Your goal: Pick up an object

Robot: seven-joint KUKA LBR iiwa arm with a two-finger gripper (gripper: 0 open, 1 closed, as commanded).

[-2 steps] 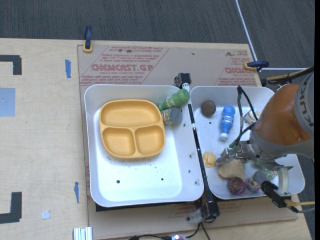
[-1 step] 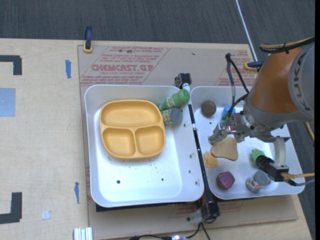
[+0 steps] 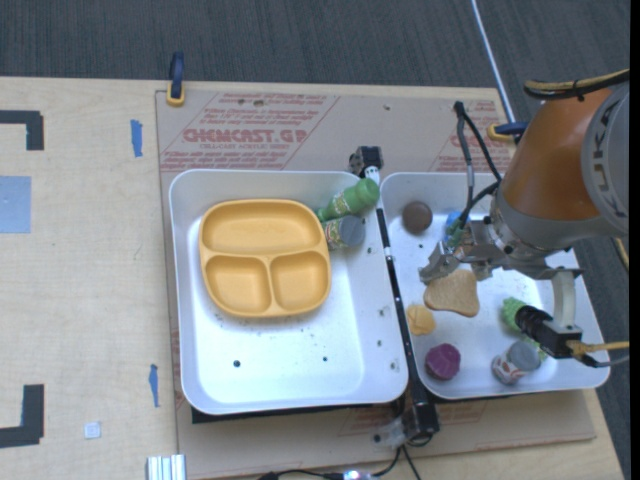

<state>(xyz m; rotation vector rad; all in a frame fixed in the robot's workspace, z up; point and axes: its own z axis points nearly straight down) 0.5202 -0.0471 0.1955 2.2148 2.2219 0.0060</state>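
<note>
worktop (image 3: 80, 298) of pale wood carries a cardboard sheet (image 3: 260, 128), clamped at its far corner, likely so it stays put under the bins. left bin (image 3: 200, 368) holds a yellow divided plate (image 3: 265, 256) lying flat toward its far side; a green bottle-shaped toy (image 3: 350, 201) leans on the far rim beside it, with a small grey piece (image 3: 350, 231) just below, touching the plate's edge. right bin (image 3: 590, 328) holds the loose pickable things, scattered apart, which leaves room for an approach from above.

arm (image 3: 565, 183) reaches in from the right and hangs low over the right bin, wrist pitched down. tool (image 3: 450, 258) sits just above a tan bread-like slice (image 3: 455, 295), seemingly aimed at it; cannot tell whether it is spread or closed, and nothing visibly gripped.

smaller items: purple ball (image 3: 443, 360), brown ball (image 3: 416, 216) near the far wall, yellow chunk (image 3: 421, 320) by the divider, grey-white lump (image 3: 512, 365), green piece (image 3: 517, 313) partly under the arm's cabling.
</note>
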